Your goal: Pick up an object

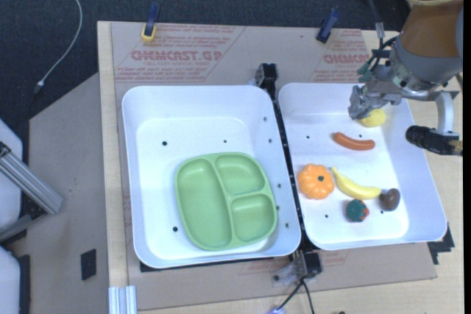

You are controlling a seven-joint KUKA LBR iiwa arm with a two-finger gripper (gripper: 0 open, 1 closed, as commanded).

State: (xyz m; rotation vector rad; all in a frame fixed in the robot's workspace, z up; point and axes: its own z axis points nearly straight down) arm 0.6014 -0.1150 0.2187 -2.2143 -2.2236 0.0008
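Camera view: slanted look down on two white bins; arm enters from the right.
Gripper (366,108): low in the right bin (309,228), directly over the lemon (375,118), seemingly lined up to pick it; fingers' state: cannot tell.
Lemon: at the bin's far side, part-hidden under the gripper; not visibly held.
Sausage (354,142): just in front of the lemon.
Pumpkin (316,182), banana (356,187): mid-bin, side by side.
Left bin (147,129): holds a green tray (224,200).
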